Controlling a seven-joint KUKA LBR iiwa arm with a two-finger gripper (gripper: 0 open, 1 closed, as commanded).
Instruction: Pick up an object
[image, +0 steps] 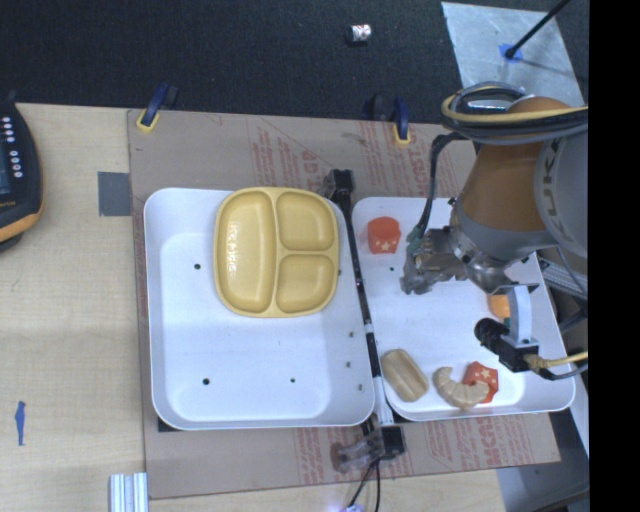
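My gripper (418, 268) hangs low over the middle of the right bin (430, 330), its dark fingers pointing down and left. A red block (384, 236) sits just to its upper left, apart from it. Near the bin's front edge lie a tan bread-like piece (404, 374), a pale curved piece (455, 390) and a small red piece with a white star (483, 379). An orange item (499, 304) peeks out under the arm at the right.
The left bin (190, 350) holds a yellow divided plate (277, 251) in its back half. Blue clamps (400, 122) pin the cardboard at the rear. A black cable bracket (505, 345) hangs from the arm over the right bin.
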